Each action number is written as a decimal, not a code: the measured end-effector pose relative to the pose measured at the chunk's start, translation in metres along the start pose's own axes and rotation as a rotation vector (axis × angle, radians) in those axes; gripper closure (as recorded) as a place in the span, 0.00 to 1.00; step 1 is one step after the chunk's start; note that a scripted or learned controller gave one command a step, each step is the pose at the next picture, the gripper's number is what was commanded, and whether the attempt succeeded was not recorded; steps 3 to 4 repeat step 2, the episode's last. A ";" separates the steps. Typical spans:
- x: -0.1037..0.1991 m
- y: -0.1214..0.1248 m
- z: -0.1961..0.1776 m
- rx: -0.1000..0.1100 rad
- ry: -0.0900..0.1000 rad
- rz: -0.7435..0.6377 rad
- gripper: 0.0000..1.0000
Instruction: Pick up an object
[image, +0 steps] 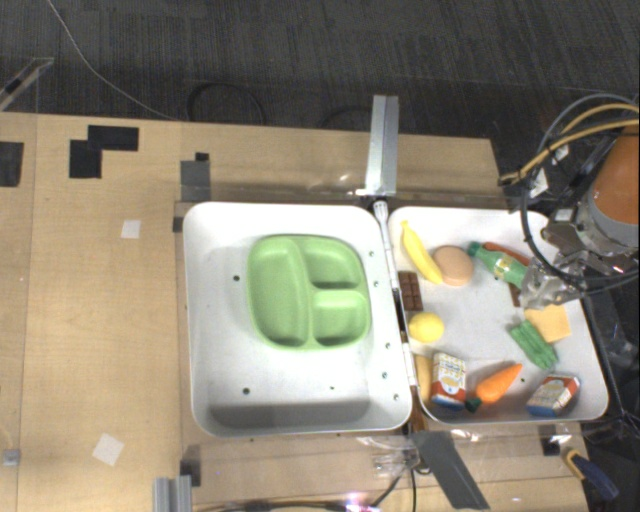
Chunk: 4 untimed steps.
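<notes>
Pale wooden bench (90, 330) carries two shallow white bins side by side, and the right bin (478, 225) holds every loose object the task could choose from. Nearest the gripper (545, 292) sits a yellow cheese wedge (549, 323), just below and touching or nearly touching the metal fingers; a green bottle (497, 262) lies just to the left of them, and a green pea pod (534, 345) lies a little nearer the camera. Whether the claw is parted or closed cannot be told from this slant — its tips blur into the clutter, and nothing is visibly held between them. Further left in the same bin lie a banana (420, 252), a tan bread roll (453, 266), a lemon (426, 328) and a brown chocolate bar (408, 291) along the bin's left wall. Along the near edge sit a small carton (449, 378), an orange carrot (497, 384) and a can (553, 396). The left bin (215, 300) holds a green divided tray (305, 290), well apart from the arm (608, 200), which reaches in from the right with yellow cables looping over it. Judged from this, the pick is at its early stage: the gripper is down among the objects at the bin's right side, but no object is lifted — securing one and raising it clear remain to be done.
</notes>
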<state>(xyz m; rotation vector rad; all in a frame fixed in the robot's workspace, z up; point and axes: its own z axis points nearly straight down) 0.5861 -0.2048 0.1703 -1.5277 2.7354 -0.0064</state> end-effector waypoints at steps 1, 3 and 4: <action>-0.025 -0.040 -0.084 0.005 -0.002 -0.212 1.00; -0.017 -0.027 -0.032 -0.004 -0.002 -0.633 1.00; -0.017 -0.027 -0.032 -0.004 -0.002 -0.633 1.00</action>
